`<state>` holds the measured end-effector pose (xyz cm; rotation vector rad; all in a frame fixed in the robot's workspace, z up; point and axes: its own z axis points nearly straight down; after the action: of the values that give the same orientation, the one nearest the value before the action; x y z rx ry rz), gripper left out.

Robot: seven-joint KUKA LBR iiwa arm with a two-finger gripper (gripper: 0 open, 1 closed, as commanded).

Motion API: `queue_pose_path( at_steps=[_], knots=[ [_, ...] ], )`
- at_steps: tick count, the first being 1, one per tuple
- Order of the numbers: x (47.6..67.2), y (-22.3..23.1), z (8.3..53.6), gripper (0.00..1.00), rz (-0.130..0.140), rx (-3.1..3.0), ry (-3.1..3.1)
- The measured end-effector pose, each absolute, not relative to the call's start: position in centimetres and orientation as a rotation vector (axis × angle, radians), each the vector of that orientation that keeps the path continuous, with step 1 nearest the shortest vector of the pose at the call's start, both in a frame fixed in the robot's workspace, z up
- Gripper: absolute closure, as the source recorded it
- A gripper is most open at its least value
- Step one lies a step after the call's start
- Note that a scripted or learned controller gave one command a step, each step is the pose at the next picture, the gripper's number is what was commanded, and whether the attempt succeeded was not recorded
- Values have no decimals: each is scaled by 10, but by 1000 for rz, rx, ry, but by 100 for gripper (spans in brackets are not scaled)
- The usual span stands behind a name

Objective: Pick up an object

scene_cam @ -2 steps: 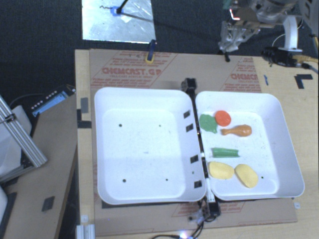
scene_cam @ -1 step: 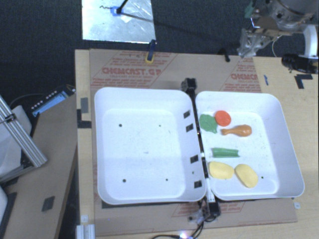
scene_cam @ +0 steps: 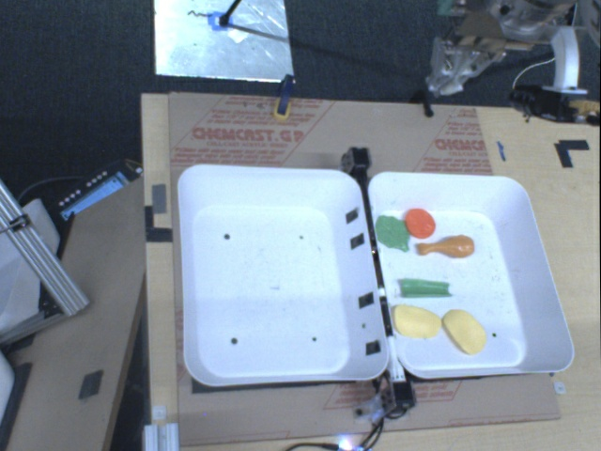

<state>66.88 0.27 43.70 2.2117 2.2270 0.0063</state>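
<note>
The right white bin (scene_cam: 549, 332) holds several small toy foods near its left side. A green leafy piece (scene_cam: 392, 232) touches a red tomato (scene_cam: 420, 222). Just right of them lies a brown drumstick (scene_cam: 449, 246). Below is a flat green pod (scene_cam: 423, 288), then two yellow lumps (scene_cam: 416, 322) (scene_cam: 464, 332) side by side. My gripper (scene_cam: 447, 75) hangs high at the back right, beyond the bins' far edge and well away from every object. It is open with nothing between its fingers.
The left white bin (scene_cam: 272, 280) sits beside the right one, joined by a black clip strip (scene_cam: 362, 242). Both rest on a cardboard sheet (scene_cam: 244, 130). A shiny metal plate (scene_cam: 223, 26) lies at the back left. An aluminium frame (scene_cam: 38, 261) stands at the far left.
</note>
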Motion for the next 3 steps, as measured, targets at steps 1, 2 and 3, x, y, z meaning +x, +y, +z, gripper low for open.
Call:
queue_pose_path(
  at_steps=[1, 2, 3],
  knots=[
    [669, 34, 452, 100, 4, 2212, 2227],
    [659, 61, 477, 100, 6, 2213, 2226],
    [669, -11, 446, 100, -2, 2225, 2216]
  ],
)
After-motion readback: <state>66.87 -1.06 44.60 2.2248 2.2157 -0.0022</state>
